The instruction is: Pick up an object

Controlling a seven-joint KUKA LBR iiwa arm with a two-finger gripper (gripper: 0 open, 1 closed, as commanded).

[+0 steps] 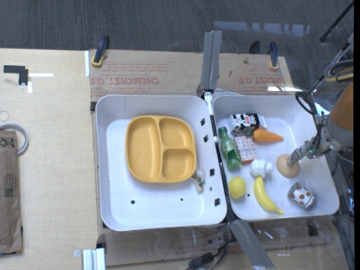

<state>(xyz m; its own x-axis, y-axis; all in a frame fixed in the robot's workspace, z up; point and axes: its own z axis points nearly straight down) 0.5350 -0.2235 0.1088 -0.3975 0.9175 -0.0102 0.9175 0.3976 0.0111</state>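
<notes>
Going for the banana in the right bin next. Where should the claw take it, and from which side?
Grip the banana across its thick middle, coming straight down from above. It lies flat on the bin floor, curved, with bare floor along its right side; the lemon sits close on its left, so keep the fingers away from that end.

R bin point(332, 191) crowded; open floor only far-R strip.
</notes>
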